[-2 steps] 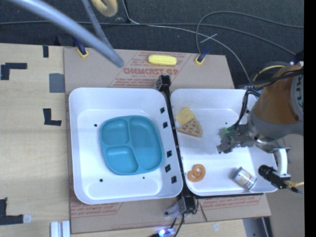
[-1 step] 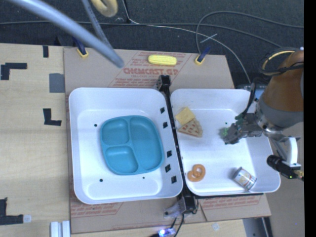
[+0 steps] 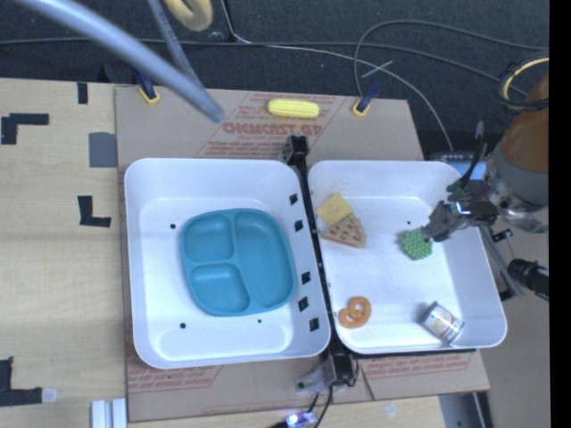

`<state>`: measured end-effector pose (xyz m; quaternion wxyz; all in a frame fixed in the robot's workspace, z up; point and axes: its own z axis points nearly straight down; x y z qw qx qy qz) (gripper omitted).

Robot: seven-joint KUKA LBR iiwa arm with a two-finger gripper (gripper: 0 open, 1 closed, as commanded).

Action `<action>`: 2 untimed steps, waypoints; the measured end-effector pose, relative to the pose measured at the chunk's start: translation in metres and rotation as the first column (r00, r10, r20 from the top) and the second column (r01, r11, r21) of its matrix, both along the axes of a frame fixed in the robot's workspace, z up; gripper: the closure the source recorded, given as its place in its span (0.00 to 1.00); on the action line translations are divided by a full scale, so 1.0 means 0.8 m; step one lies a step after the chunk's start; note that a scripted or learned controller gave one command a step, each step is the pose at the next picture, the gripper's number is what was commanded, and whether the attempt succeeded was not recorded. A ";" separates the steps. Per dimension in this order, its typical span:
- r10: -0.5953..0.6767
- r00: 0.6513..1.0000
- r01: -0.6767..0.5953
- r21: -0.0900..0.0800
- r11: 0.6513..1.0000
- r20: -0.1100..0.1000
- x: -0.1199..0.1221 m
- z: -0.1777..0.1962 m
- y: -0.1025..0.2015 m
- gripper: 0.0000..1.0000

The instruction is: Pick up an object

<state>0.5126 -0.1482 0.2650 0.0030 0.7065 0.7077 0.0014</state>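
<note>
Seen from above, two shallow white bins sit side by side on a brown cardboard sheet. Nearest the camera, along the front of the right bin [image 3: 464, 333], lie a small silver can [image 3: 441, 321] on its side and, to its left, an orange ring-shaped piece [image 3: 355, 312]. Further in, near the right wall, a small green knobbly object [image 3: 416, 243] rests on the bin floor, and the gripper [image 3: 439, 228] hangs at its upper right edge, touching or just above it; whether the fingers are spread or pressed together cannot be told, and nothing is visibly pinched between them. Toward the divider lie a tan waffle-like wedge [image 3: 344, 231] and, touching it from behind, a yellow block [image 3: 335, 209]. The left bin [image 3: 143, 239] holds a blue divided plate [image 3: 237, 261]. Beyond the bins, a yellow corn-like toy [image 3: 293, 108] lies on the cardboard. The likely target is the green object. The risk: the gripper looks off-centre over it, so closing could nudge it aside or clip only its edge, and it would slip free on lifting. The bin wall close by also leaves little room.
</note>
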 end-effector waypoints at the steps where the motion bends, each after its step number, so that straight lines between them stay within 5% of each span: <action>1: -0.001 1.000 0.001 0.001 1.000 -0.005 0.001 0.030 0.000 1.00; 2: 0.004 1.000 -0.004 0.002 1.000 -0.006 0.004 0.028 0.070 1.00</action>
